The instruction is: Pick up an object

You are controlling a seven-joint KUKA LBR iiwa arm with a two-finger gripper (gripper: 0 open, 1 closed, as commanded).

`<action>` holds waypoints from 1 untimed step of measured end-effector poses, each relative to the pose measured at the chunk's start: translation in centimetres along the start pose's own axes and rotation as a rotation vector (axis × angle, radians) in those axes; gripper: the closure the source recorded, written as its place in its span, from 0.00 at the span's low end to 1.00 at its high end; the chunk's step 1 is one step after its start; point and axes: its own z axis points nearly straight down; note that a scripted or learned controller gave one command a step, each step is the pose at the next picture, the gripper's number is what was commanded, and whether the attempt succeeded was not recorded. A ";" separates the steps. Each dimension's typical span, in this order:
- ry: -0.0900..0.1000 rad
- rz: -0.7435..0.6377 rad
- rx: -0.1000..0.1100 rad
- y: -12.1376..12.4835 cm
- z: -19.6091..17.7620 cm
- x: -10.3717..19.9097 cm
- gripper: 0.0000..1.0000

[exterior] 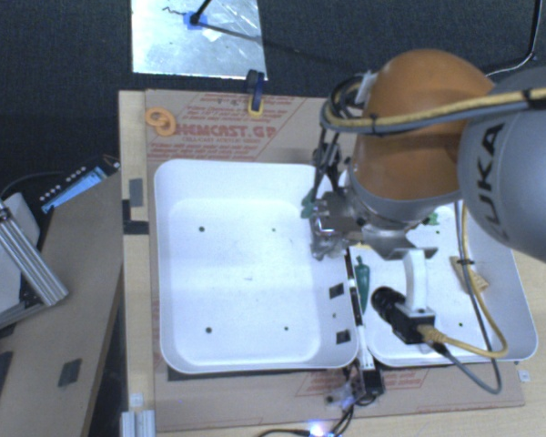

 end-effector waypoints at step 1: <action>0.002 0.007 -0.021 0.1 -12.4 -1.3 1.00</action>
